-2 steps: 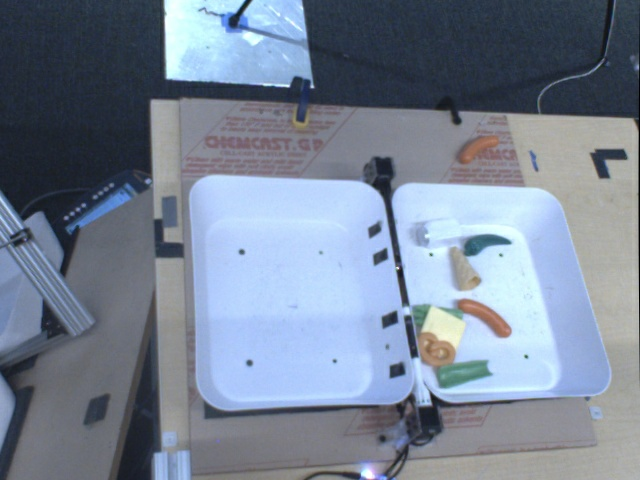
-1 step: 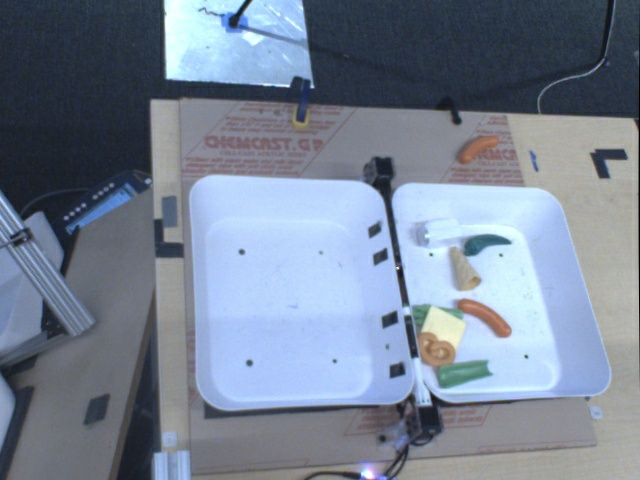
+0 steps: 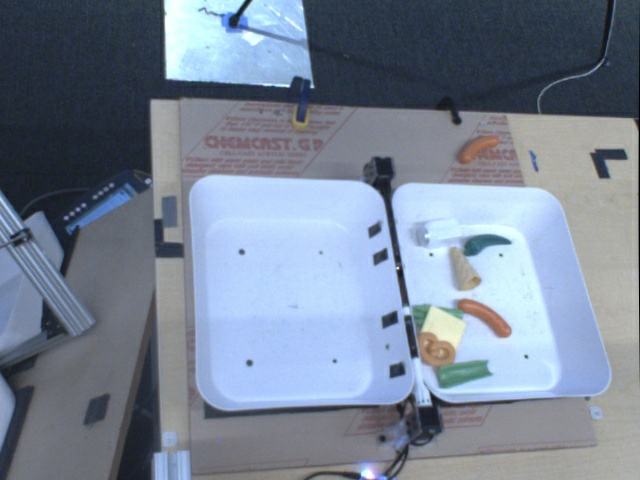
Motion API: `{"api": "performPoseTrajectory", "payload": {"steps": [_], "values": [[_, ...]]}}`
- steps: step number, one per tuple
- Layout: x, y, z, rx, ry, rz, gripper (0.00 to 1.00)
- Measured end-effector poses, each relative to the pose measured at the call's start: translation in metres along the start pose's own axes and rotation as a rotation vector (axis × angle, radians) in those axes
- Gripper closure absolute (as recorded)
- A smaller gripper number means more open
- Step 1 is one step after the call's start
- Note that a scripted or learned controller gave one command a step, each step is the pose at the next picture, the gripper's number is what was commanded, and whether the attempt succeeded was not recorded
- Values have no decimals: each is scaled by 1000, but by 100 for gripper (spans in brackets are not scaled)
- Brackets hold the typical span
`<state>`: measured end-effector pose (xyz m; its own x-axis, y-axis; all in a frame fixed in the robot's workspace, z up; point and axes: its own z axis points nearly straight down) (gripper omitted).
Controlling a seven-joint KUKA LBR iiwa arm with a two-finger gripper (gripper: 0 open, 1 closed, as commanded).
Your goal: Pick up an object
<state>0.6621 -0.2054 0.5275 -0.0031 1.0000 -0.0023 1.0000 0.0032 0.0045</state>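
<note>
The right bin (image 3: pixel 560 228) holds several small toy foods. A white block (image 3: pixel 437 232) lies near its upper left, with a dark green pepper (image 3: pixel 487 242) just to its right. Below them sits a tan cone (image 3: pixel 463 268). Lower down lie an orange sausage (image 3: pixel 485 317), a yellow cheese wedge (image 3: pixel 446 325), an orange ring (image 3: pixel 435 349) and a green pod (image 3: pixel 464 372) near the front wall.
The left bin (image 3: pixel 290 293) stands beside the right one, joined by black clips (image 3: pixel 390 288) along the middle. Another orange sausage (image 3: pixel 479 148) lies on the cardboard behind the right bin. A yellow clamp (image 3: pixel 299 114) sits at the back.
</note>
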Motion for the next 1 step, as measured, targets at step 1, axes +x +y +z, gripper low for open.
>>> {"api": "performPoseTrajectory", "payload": {"steps": [1], "values": [[-1, -22, -7, 1, 2, 2, 100]]}}
